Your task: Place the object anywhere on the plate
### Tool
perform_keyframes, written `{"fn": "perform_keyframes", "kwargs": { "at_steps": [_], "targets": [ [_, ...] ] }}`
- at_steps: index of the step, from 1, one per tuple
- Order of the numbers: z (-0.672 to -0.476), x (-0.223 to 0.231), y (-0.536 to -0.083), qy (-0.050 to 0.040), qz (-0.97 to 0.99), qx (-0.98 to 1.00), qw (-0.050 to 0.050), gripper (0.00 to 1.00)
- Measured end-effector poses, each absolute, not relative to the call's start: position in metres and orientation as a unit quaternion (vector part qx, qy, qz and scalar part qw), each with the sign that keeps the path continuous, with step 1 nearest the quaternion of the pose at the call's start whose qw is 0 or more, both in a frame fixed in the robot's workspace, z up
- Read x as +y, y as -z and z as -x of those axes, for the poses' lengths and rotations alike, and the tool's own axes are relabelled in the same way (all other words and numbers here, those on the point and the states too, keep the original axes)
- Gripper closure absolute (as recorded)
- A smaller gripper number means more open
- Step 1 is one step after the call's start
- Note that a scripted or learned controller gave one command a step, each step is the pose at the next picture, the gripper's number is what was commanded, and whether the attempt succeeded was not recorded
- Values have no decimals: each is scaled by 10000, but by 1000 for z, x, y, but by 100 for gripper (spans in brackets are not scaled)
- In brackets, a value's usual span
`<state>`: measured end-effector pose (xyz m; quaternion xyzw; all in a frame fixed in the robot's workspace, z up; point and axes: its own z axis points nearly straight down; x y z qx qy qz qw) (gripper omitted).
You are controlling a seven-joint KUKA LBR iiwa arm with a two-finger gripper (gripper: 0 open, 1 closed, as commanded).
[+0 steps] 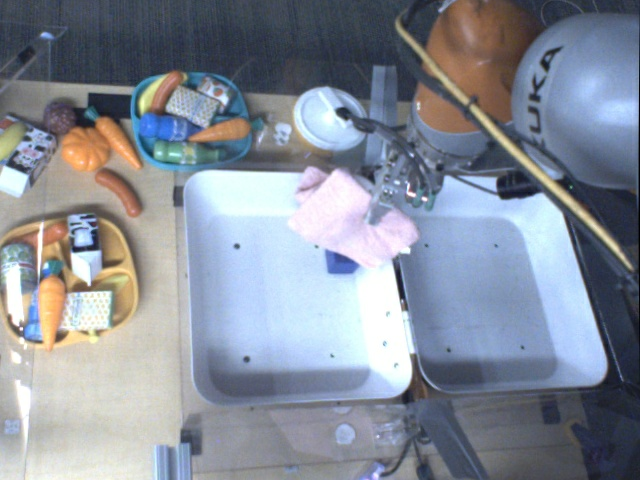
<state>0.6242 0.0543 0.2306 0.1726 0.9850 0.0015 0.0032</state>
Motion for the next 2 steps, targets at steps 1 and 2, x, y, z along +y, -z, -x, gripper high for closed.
{"fn": "perform_keyframes", "kwargs": {
  "at_steps": [1, 2],
  "targets": [
    [-623, 108, -224, -16, -5, 10000, 36, 100],
    [-610, 159, -225, -16, 4, 10000, 29, 100]
  ]
}}
